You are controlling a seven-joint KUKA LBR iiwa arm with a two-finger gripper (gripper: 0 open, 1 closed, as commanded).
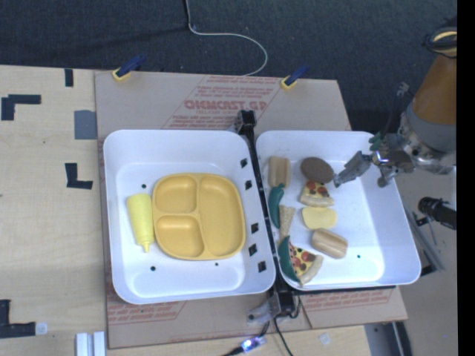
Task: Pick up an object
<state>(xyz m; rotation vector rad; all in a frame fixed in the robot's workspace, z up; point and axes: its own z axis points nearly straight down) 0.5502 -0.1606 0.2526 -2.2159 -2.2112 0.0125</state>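
Approach underway: the gripper [349, 172] hangs over the right bin [371, 269], whether open unclear; next, descend onto the pizza slice [315, 193].

The cardboard sheet [223, 99] under the bins carries red print, mirrored and too blurred to read.

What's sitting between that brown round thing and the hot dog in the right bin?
In the camera view, between the brown patty and the hot dog lie a pizza slice and, below it, a pale yellow piece.
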